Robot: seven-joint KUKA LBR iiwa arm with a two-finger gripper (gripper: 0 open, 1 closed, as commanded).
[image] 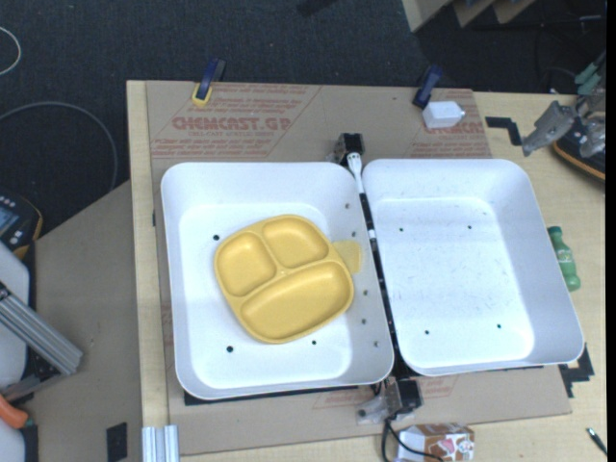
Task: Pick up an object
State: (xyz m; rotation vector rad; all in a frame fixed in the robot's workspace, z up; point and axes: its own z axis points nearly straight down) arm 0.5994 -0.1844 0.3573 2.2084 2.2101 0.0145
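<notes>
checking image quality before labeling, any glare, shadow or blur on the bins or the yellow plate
Camera view: even, soft light; the yellow plate shows mild sheen, no harsh glare, and casts a faint shadow in the left bin. The right bin is bright but its specks stay readable. The gripper at the upper right edge looks slightly soft.

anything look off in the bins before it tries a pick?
Nothing spilled or broken. The yellow divided tray lies flat in the left bin, turned askew to the bin's walls, with a small yellow piece poking out at its right edge. The gripper sits off past the right bin's far corner.
</notes>
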